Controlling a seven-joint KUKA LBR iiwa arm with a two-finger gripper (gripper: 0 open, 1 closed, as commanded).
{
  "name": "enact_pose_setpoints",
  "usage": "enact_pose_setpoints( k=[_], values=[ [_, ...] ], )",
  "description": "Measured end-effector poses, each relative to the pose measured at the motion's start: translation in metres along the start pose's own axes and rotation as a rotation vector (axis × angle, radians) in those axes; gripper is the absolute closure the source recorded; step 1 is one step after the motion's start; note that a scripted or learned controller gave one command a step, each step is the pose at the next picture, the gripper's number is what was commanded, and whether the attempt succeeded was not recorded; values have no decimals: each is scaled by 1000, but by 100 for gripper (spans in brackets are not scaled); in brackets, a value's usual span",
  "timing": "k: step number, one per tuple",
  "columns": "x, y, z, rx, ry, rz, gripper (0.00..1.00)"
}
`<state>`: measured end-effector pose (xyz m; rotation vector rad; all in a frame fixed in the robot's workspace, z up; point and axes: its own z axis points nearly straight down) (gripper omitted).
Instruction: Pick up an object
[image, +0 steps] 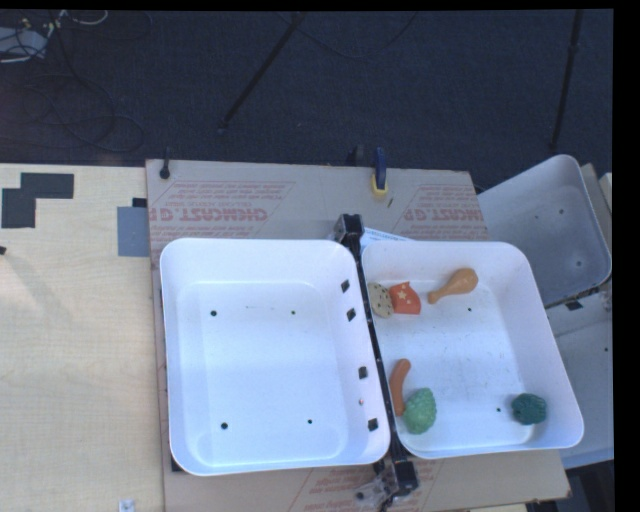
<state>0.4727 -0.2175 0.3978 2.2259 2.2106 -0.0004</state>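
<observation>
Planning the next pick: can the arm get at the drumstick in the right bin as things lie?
Probably yes. The drumstick lies alone near the far wall of the right bin, apart from the red piece, with nothing over it. The wall close behind it may crowd one approach angle.

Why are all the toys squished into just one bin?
Nothing looks broken or spilled. The drumstick, sausage, light green lump and dark green lump all lie loose in the right bin.
</observation>
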Motion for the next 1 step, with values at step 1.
enact_pose_setpoints(
  k=[1],
  values=[
    [85, 45, 47, 9, 7, -16, 100]
  ],
)
